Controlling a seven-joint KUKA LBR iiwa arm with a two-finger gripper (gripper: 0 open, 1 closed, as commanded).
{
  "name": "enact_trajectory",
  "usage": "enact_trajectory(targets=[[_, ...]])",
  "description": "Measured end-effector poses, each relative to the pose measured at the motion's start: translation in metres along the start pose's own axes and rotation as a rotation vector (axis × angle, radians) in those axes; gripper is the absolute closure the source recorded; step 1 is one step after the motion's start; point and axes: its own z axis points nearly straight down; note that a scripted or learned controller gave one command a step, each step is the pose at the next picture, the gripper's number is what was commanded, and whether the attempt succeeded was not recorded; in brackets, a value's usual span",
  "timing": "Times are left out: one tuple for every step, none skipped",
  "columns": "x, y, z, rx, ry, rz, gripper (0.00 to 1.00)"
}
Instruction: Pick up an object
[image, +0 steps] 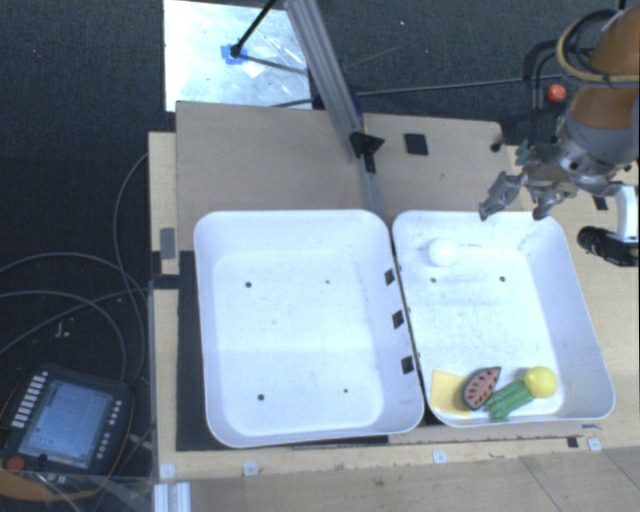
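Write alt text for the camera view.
A grey robot arm's two-finger gripper hangs open over the far edge of the right white bin, holding nothing. That bin holds a white ball and four toy foods at its near edge.

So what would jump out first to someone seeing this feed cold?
Probably the bright cluster in the near corner of the right bin: a yellow wedge, a watermelon slice, a green toy and a lemon. Then the white ball alone near the far wall, and the gripper hanging open above the far rim.
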Motion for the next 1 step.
enact_trajectory(targets=[[-0.0316, -0.0554, 0.1105, 0.007, 0.001, 0.003, 0.0]])
